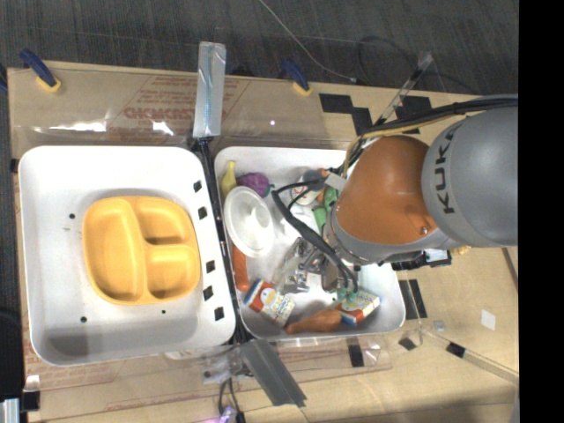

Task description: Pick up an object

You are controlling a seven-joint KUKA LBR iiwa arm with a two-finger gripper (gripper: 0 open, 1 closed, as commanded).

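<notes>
My gripper [307, 271] reaches down into the right bin [388, 311], low over its middle, under the orange wrist band [383, 196]. Just left of it sits a white bowl [248, 218]. In front of it lie a small white carton with red and yellow print [271, 304], a brown sausage-shaped piece [313, 322] and a red, green and white packet [359, 304]. An orange carrot-like piece [240, 271] lies along the bin's left wall. A purple item [256, 183] and a yellow one [229, 176] sit at the far left corner. The arm hides the bin's right part.
The left bin [53, 183] holds a yellow divided tray [141, 247]. A green item [330, 203] peeks out beside the wrist. Black cables [291, 214] run from the arm across the right bin. A grey strip [209, 91] lies on the cardboard behind the bins.
</notes>
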